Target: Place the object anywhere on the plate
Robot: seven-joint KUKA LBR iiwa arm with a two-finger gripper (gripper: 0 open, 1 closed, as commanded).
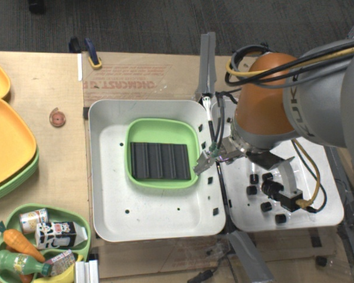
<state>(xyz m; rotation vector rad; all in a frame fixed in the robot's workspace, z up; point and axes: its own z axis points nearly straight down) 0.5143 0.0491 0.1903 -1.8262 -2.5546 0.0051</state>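
Inside the left bin [106,217], green plate [192,135] bearing a dark ribbed block [159,161]; hand [203,164] beside it, grip unclear.

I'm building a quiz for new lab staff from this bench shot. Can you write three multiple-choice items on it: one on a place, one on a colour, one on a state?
1. Where does the green plate sit?
A. In the left white bin
B. On the floor
C. In the bowl of toy food

2. What colour is the ridged block on the plate?
A. Yellow
B. Dark grey
C. Red

3. How does the block lie?
A. Standing on end
B. Hanging over the bin's rim
C. Flat, within the plate's rim

Answers:
1 A, the plate rests on that bin's floor.
2 B, it reads dark grey against the green.
3 C, green rim shows on all four sides of it.
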